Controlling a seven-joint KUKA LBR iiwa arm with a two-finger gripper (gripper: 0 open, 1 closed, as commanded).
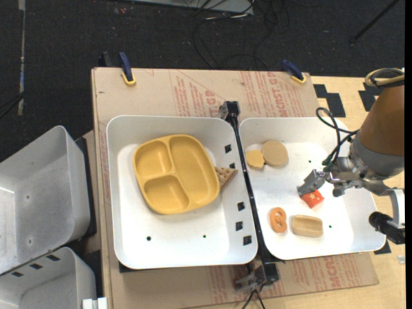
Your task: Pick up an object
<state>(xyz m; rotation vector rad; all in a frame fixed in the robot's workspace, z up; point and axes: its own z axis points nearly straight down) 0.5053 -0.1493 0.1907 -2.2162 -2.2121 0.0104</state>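
Observation:
My gripper (pixel 309 185) hangs low over the middle of the right bin (pixel 351 240), at the end of the arm that comes in from the right. A small red block (pixel 314 200) lies right under its tip, touching or nearly touching it; I cannot make out a grasp. Nearby in the same bin are an orange pretzel shape (pixel 278 219), a tan bread piece (pixel 306 226), a round tan cookie (pixel 275 152) and a small yellow piece (pixel 255 159).
The left bin (pixel 122 237) holds a yellow divided plate (pixel 175 172) with a tan wedge (pixel 225 174) at its right edge. A black divider (pixel 244 185) runs between the bins. Grey tubs (pixel 32 192) stand off the bench to the left.

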